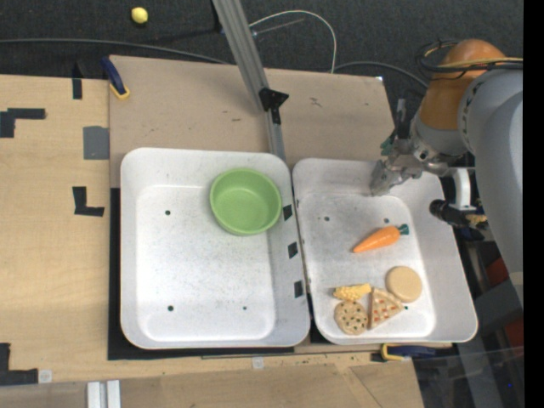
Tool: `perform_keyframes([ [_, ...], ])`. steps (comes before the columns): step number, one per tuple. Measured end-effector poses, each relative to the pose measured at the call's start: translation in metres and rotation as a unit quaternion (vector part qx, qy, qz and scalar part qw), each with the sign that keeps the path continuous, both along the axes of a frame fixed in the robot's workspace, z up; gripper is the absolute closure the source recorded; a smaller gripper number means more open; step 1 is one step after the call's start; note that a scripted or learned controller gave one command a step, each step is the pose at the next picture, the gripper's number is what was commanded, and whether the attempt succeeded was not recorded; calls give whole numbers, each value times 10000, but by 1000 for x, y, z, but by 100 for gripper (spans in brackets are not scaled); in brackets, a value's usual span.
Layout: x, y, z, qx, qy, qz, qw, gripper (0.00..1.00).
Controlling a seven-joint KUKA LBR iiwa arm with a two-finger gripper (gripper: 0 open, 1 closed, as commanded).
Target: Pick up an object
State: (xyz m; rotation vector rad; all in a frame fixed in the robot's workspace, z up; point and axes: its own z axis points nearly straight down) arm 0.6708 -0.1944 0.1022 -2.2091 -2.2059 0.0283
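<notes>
Orange plastic toy carrot (377, 239) lies mid right white bin (442, 262), the likeliest pick. Nearer sit a round tan biscuit (404, 283), a pizza slice toy (384, 306), a brown cookie (350, 317) and a small yellow corn piece (352, 292), packed close; a descent there could nudge neighbours. Left bin (144, 253) holds a green plastic bowl (245, 200). Farther, the gripper (387, 177) hovers near the right bin's far edge; I cannot tell its spread, and it may clip the rim
</notes>
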Motion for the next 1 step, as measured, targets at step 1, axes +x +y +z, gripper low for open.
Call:
perform_keyframes([
  [1, 9, 1, 56, -10, -144, 17, 9999, 100],
])
